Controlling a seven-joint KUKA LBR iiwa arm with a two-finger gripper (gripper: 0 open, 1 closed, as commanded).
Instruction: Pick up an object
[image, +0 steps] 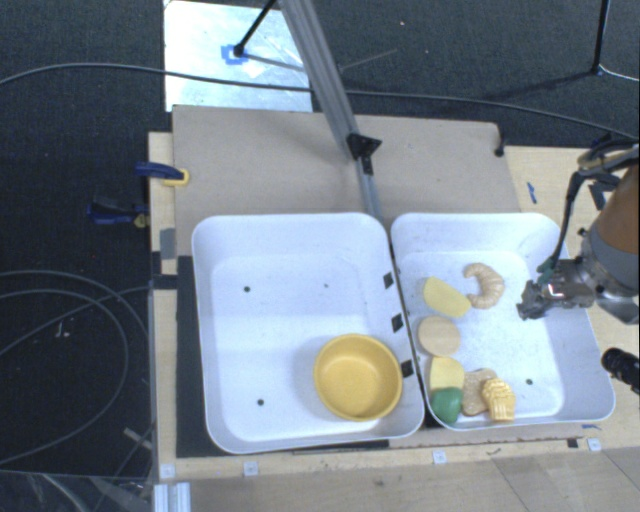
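1. The camera view looks down on 2 white bins side by side on a bench.
2. The left bin (250, 300) has a yellow bowl (358, 376) near its front right corner.
3. The right bin (575, 385) has small toy foods along its left side: a curved croissant (486, 283), a yellow wedge (445, 297), a round tan disc (439, 336), a yellow block (446, 372), a green piece (446, 403), a tan cookie (474, 390) and a yellow corn piece (498, 399).
4. The gripper (530, 305) hangs over the right bin, just right of the croissant.
5. I cannot tell if the hand is apart or together.
6. Nothing sits in the hand.
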